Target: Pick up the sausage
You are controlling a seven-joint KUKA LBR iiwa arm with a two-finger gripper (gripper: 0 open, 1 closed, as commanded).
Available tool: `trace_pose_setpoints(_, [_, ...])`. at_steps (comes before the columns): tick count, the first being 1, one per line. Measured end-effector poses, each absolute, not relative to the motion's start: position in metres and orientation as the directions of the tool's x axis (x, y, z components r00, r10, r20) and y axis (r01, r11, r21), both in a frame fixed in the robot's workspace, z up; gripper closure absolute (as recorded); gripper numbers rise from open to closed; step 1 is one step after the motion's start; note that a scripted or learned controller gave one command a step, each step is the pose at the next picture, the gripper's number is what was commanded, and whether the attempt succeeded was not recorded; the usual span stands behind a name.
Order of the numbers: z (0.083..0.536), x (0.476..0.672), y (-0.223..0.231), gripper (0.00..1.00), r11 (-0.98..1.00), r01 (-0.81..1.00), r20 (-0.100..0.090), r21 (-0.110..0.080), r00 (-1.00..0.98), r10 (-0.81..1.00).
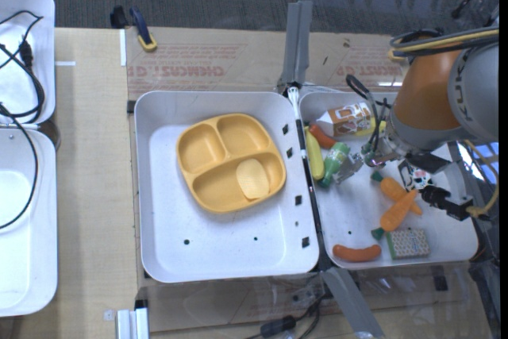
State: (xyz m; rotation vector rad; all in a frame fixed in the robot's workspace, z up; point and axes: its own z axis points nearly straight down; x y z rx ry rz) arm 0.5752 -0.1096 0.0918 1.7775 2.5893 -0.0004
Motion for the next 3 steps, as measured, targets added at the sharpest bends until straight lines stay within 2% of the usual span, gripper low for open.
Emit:
trace_pose_setpoints(1, [0.09, 0.635, -0.121, 0.0, 0.384, 0.923, 0.003, -0.009, -0.384, 0.923])
trace_pose_setpoints(2, [0.092, 0.587, -0.138, 0.0, 0.436, 0.9, -0.001, 0.0, -0.436, 0.9])
trace_pose_setpoints(3, [0.116, 0.64, -0.12, 0.0, 0.334, 0.943, -0.003, 0.003, -0.334, 0.943])
